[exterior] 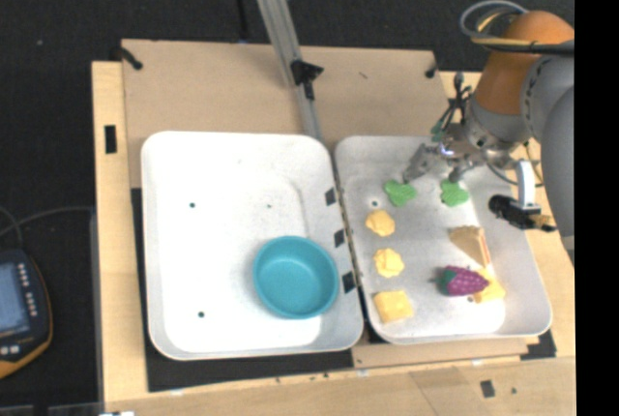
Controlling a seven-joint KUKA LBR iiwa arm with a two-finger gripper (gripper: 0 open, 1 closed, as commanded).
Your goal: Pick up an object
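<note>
The claw (432, 174) hangs spread open over the right bin (517, 322), nothing between its fingers, a green piece (398, 193) under one tip and another green piece (454, 195) under the other; yellow pieces (380, 223) lie nearer

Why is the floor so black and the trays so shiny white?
In the camera view, light falls on the bench, so the white bins glare almost blank while the floor around stays dark; the blue bowl casts a soft shadow on its bin; the arm and the tool look a bit blurry, and the small toys, like the purple one, are grainy.
</note>
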